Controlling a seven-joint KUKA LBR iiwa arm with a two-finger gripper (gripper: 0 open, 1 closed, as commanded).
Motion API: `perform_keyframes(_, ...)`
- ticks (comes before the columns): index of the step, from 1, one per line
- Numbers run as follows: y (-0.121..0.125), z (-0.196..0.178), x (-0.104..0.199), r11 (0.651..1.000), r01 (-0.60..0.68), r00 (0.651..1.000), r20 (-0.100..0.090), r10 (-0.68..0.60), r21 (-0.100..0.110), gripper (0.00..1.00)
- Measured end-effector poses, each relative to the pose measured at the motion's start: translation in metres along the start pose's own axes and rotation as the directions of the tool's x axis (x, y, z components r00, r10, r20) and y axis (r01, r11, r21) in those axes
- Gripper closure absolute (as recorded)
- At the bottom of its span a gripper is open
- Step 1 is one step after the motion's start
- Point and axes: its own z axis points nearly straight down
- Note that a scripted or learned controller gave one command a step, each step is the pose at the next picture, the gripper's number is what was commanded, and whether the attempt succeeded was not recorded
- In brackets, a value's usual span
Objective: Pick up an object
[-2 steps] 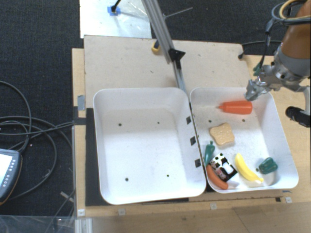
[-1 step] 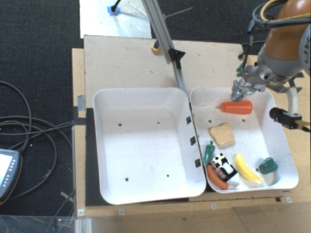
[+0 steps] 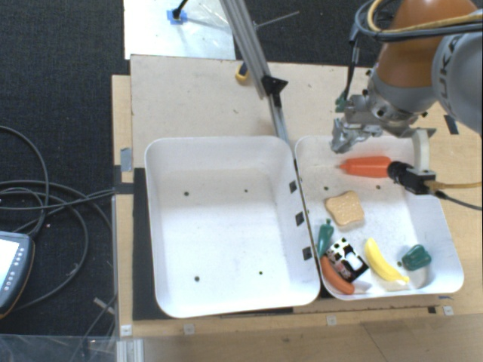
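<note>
My gripper (image 3: 346, 140) hangs over the far left corner of the right bin (image 3: 441, 236), with nothing visibly in it. Just to its right and slightly nearer lies an orange carrot (image 3: 367, 167). A slice of toast (image 3: 345, 208) rests in the middle of that bin. At the near end are a yellow banana (image 3: 385, 261), a dark green piece (image 3: 416, 258), a green vegetable (image 3: 324, 237), a red sausage (image 3: 336, 276) and a black-and-white toy (image 3: 349, 259).
The left bin (image 3: 162, 202) stands beside the right one, their walls touching along the middle. A slanted metal pole (image 3: 253, 44) crosses the bench behind the bins. Cables and a tablet (image 3: 11, 266) lie on the floor at left.
</note>
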Motion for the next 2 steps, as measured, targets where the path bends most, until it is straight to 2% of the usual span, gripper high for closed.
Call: perform_keyframes(2, 0.003, -0.001, 0.105, 1.0, -0.001, 1.0, 0.0, 0.001, 0.0, 1.0)
